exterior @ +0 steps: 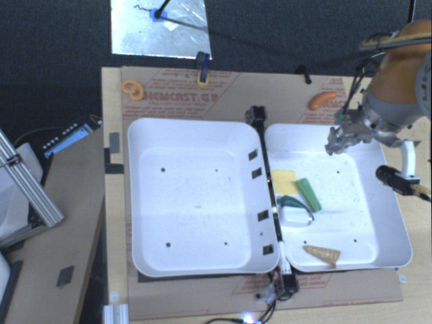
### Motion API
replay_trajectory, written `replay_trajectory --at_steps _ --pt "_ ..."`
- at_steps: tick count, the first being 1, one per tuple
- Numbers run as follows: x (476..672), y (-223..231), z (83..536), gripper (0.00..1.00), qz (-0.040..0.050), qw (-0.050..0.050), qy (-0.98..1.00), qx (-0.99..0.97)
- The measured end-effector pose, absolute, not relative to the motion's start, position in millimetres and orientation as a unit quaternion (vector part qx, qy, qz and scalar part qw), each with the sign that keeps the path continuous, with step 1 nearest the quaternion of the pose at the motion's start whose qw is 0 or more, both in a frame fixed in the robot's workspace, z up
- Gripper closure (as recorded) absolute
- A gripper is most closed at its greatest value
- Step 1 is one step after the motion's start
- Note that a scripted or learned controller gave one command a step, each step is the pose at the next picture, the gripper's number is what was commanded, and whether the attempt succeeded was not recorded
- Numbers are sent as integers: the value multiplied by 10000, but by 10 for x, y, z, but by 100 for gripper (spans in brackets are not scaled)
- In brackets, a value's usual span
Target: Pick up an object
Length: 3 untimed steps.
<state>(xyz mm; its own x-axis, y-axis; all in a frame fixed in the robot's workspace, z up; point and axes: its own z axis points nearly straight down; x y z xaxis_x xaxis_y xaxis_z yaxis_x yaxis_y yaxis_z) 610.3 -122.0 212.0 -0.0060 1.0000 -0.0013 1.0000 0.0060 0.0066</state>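
Nearest the camera: tan cone-shaped object, lying on its side near the front edge of the right bin, tip pointing left.

Other contents of right bin, all in its left half:
- Green block, elongated, lying at a slant, approx. mid-bin.
- Yellow flat square, just left of the green block, close to the bin's left wall.
- Dark green curved item w/ a white or clear part, directly below the yellow square; it lies just beside the green block's lower end. Resolution is poor here, so it could be one object or two overlapping.

Gripper: positioned over the upper part of the right bin, near its back wall, well apart from all four objects. Nothing visible between the fingers; finger spacing cannot be told from this angle, as the tips read as one dark grey cluster.

Arm: enters from the right, grey body w/ orange band above the wrist. Black cylindrical fitting projects over the bin's right side.

Left bin: white, w/ small dark dots on its floor. Black clips run along the seam btwn the two bins.

Bench surround: orange sausage-shaped item on the cardboard behind the right bin; orange ring at the cardboard's back left corner; yellow-and-blue clamp at the back edge; shiny metal sheet beyond it.
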Motion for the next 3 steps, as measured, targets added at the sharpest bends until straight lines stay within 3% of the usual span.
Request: replay_trajectory --at_steps 1,2,3 --pt "6252 -1622 3455 100 42 91 7068 7073" --pt "6529 -1950 4390 100 30 75 7073 7069" --pt "5879 -1946 5259 100 31 62 7070 7072"
